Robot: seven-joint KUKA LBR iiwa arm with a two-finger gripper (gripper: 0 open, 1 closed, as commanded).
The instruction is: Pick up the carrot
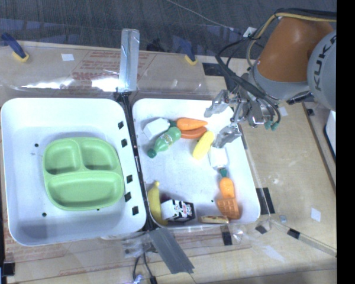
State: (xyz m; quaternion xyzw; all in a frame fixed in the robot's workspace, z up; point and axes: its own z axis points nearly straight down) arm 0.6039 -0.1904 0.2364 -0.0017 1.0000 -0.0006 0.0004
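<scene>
Fingers [225, 122] stand apart over the right bin's [248, 176] far right corner, gripping nothing. One carrot [226, 187], orange with a green stub, lies near the right wall of that bin, just beyond a ridged orange piece [228, 206]. Another orange carrot-like piece [191, 123] rests near the far wall, beside a yellow banana-shaped piece [202, 144], a green bottle [164, 141] and a white block [155, 126]. A green divided plate [81, 173] sits in the left bin [12, 158]. Reaching in from the right, the arm [290, 49] bends its wrist down toward the bin.
</scene>
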